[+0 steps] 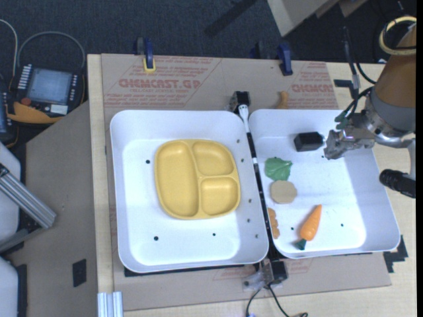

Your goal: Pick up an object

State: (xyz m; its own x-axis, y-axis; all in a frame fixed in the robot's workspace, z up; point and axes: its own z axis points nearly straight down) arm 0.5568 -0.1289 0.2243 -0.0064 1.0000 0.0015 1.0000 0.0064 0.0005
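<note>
Yellow divided plate (197, 177) in a white bin (132, 236); orange carrot (310, 222), green leaf (278, 168), tan disc (283, 192), black block (308, 140) beside the grey gripper (335, 145).

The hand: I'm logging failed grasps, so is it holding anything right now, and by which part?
Nothing shows in the hand. It is above the right bin, apart from the black block.

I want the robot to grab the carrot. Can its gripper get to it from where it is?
Probably yes. The gripper hangs over the right bin, and the carrot lies in the same bin with bare floor between them. Nothing covers the carrot.
</note>
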